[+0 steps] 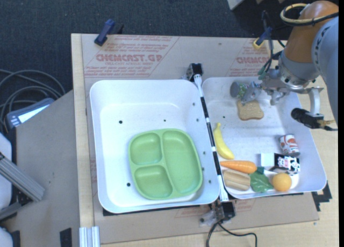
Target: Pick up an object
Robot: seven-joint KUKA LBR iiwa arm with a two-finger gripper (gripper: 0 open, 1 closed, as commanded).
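My gripper [256, 92] hangs over the far end of the right bin [309, 133], below the arm's orange band. It sits just above a tan slice of toast [250, 112]. A small grey and green object [238, 88] lies right beside the gripper on its left; whether they touch is unclear. Nearer the front of the bin lie a banana [221, 142], a carrot [238, 166], a bread roll [236, 180], a green leafy piece [262, 182], an orange [281, 181], a small can [289, 145] and a cow-patterned carton [285, 162].
The left bin [107, 111] holds a green divided plate [164, 162]. A black clip [195, 70] sits on the ridge between the bins. Cables run along the right bin's far right side [312, 118].
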